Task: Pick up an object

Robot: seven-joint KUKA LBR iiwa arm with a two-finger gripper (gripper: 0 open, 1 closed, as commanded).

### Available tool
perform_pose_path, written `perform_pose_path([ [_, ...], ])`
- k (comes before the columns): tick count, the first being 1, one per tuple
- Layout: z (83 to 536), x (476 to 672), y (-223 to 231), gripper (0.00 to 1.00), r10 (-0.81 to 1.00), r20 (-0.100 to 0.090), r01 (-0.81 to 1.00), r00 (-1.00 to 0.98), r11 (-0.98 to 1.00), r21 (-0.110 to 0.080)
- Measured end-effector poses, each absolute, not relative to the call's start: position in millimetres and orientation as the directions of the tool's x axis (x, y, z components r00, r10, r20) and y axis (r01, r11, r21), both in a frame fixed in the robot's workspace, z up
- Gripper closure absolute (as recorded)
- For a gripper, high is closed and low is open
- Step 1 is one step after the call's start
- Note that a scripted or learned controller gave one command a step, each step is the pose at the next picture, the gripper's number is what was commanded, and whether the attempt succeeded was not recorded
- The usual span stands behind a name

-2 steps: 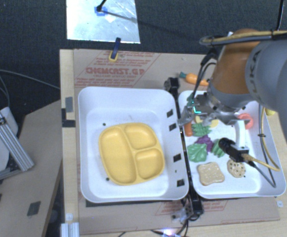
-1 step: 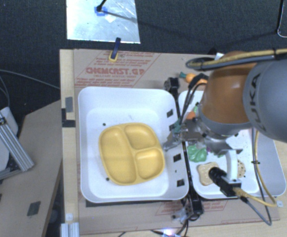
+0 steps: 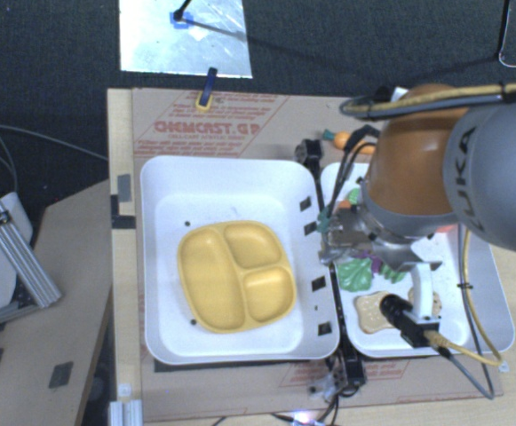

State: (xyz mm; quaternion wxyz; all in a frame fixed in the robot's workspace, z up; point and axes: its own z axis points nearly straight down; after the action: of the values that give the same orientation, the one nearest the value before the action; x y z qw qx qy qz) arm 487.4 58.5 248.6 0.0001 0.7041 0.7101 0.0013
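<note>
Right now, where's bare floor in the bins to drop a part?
Left bin: bare strip between its far wall and the yellow divided tray, plus a narrower strip along its left wall. Right bin: crowded; the arm hangs over it, with a green piece and a tan piece on its floor.

Two white bins are set side by side on a brown board (image 3: 240,124). A yellow tray (image 3: 235,273) with three parts is laid flat in the left bin (image 3: 162,229). The right bin (image 3: 497,327) is partly hidden by the arm (image 3: 471,176). A green thing (image 3: 357,274) is seen below the arm, with a tan piece (image 3: 369,312) just beside it.
</note>
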Motion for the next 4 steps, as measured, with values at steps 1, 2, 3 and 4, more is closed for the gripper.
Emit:
perform_pose_path([
  [1,322,487.6,44,1.0,1.0,0.001,1.0,-0.004,0.004,0.009],
  [2,329,488.1,45,1.0,1.0,0.0,1.0,-0.011,0.011,0.006],
  [3,343,546.3,44,1.0,1.0,-0.001,1.0,-0.006,0.006,0.007],
  [4,249,488.3,34,1.0,1.0,0.0,1.0,0.001,-0.001,-0.011],
])
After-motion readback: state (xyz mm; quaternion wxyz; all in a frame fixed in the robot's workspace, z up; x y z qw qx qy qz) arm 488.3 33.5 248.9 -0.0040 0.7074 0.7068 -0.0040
